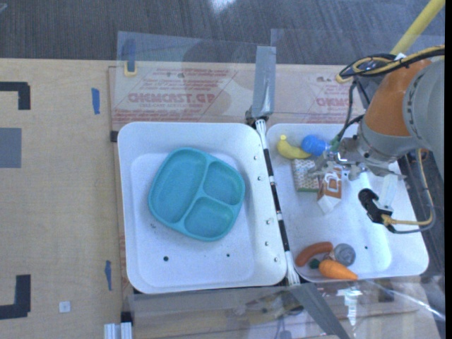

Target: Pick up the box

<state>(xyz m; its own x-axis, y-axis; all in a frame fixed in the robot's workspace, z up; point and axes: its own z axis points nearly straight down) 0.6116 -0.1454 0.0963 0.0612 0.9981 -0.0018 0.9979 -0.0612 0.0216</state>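
Crowding was the main hazard in the right bin [395,253]. The box [305,176], a flat pack with a greenish printed face, lay near that bin's inner wall, touching or just beside an orange-and-white carton [330,191] on its right. The hand [336,162] hung over the upper edges of both, and whether it was apart or together could not be told from this view.

Judged from this, a descent could land on the carton instead of the box, pinch both at once, or nudge the box against the wall. A yellow banana [286,147] and a blue ball [313,145] sat just beyond the box toward the far rim, so a push that way would likely jam against them.

Open room lay in the lower middle of the bin, between the box and a sausage [314,251], a grey can [345,253] and a carrot [337,269] grouped at the near rim. The left bin [141,260] held a teal divided plate [196,193], well apart from the box, beyond the rims where the two bins met.
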